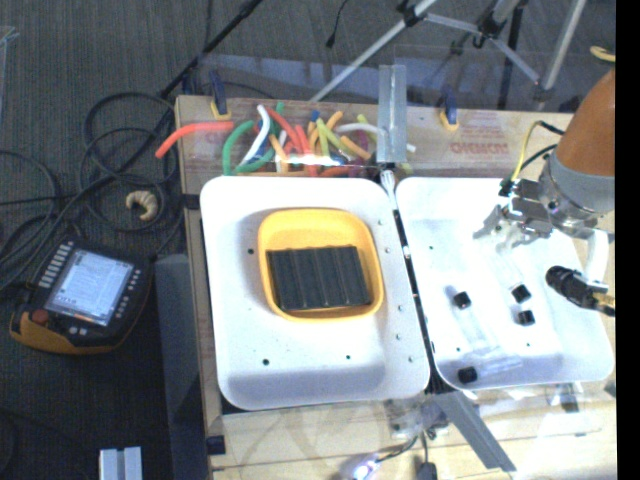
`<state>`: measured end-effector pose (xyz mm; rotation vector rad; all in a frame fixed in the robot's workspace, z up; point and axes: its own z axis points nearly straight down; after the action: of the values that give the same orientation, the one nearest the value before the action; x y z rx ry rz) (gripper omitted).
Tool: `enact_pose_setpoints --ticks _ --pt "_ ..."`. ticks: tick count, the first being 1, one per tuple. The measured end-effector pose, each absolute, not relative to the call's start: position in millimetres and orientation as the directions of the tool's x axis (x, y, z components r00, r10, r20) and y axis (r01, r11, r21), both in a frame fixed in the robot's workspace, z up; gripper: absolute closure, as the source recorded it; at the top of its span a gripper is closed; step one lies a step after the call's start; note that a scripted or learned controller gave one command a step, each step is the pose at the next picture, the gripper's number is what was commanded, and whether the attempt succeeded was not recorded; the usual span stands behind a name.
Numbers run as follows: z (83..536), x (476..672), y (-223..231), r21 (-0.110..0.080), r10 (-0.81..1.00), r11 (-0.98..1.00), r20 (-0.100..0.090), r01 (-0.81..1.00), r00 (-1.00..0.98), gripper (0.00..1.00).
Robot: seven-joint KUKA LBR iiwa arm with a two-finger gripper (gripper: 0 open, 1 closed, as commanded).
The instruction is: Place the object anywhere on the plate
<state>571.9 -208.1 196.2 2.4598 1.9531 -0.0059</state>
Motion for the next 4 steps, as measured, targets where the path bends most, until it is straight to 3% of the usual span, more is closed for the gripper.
enact_pose_setpoints --ticks 1,2,3,4 --pt "181.6 497.5 -168.8 -0.003 0.993 -0.121 0.000 0.993 0.121 1.00" --pt "167.0 483.5 -200.8 -0.002 0.981 0.192 0.001 0.981 -0.192 1.00" --pt "200.1 485.2 -164.5 0.002 0.895 0.447 -0.001 0.895 -0.447 1.00" --pt "170.9 484.1 -156.3 0.001 0.663 0.748 0.002 0.663 -0.748 1.00"
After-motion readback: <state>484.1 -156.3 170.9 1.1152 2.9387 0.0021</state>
